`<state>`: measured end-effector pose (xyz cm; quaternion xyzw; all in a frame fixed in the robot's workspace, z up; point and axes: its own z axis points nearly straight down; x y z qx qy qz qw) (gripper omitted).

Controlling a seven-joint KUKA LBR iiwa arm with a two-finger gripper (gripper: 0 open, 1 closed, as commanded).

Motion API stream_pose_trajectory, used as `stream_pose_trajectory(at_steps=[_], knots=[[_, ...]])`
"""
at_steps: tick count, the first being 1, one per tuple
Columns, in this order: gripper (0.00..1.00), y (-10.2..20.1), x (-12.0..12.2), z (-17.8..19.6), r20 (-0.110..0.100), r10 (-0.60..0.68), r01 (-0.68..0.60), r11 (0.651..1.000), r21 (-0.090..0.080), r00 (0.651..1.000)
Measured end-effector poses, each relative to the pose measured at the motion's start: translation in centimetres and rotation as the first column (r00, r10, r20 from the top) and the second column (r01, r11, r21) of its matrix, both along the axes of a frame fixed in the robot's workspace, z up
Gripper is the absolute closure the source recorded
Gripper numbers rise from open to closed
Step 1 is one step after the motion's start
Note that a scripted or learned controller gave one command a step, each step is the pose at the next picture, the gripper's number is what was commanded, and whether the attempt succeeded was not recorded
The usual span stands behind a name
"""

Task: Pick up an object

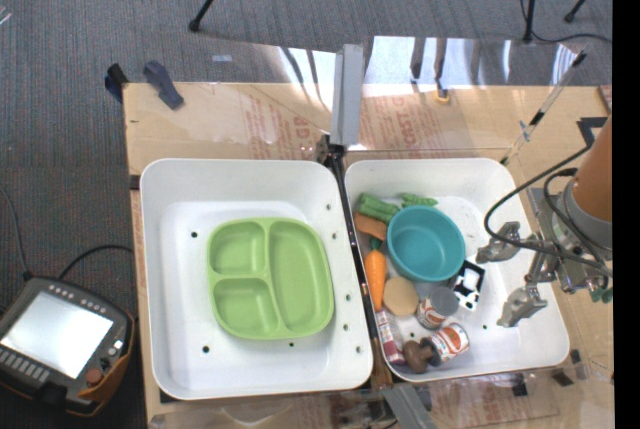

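Note:
The right bin [500, 179] holds a teal bowl [427, 244], an orange carrot [375, 279], green toy vegetables [379, 209], a tan round piece [400, 296], two small cans [437, 309] [452, 341] and a black-and-white cube [468, 282]. My gripper [506, 278] hangs over the bin's right side, to the right of the cube and the bowl. It is open, with one finger [497, 248] toward the back and the other toward the front, and nothing lies between them.
The left bin [170, 217] holds a light green divided plate [270, 277]. A brown toy [415, 354] and a thin red-and-white item [386, 331] lie at the right bin's front edge. A tablet [55, 337] sits on the floor at left.

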<state>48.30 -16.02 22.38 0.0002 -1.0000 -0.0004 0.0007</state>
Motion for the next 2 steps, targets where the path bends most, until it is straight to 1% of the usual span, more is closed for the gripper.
stream_pose_trajectory(at_steps=[1,2], knots=[[0.0,0.8,4.7,-12.0,-0.011,-0.078,0.078,0.997,0.003,0.997],[0.0,5.9,13.8,-13.4,0.007,-0.096,0.096,0.995,0.001,0.995]])
